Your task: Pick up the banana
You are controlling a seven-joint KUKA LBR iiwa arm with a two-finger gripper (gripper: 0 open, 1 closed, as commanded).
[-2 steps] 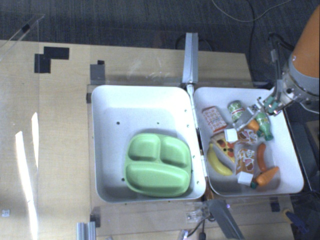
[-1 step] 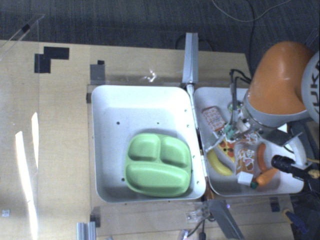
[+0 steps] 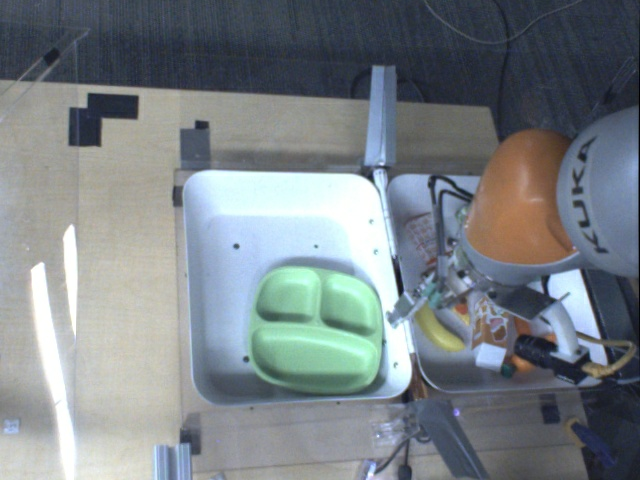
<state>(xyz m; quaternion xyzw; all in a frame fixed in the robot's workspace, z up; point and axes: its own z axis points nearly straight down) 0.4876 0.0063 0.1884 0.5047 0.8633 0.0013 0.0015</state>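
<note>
Wooden bench top [image 3: 120, 268] carries both bins. Left of the banana [image 3: 441, 330], a green divided plate [image 3: 318, 330] fills the left bin [image 3: 215, 208]. Just above the banana hangs the gripper [image 3: 432, 293], its fingers seemingly spread around nothing.

A robotics lab: KUKA arm [image 3: 545, 203] over two white bins [image 3: 200, 268] on a plywood bench [image 3: 90, 268], cables trailing.
</note>
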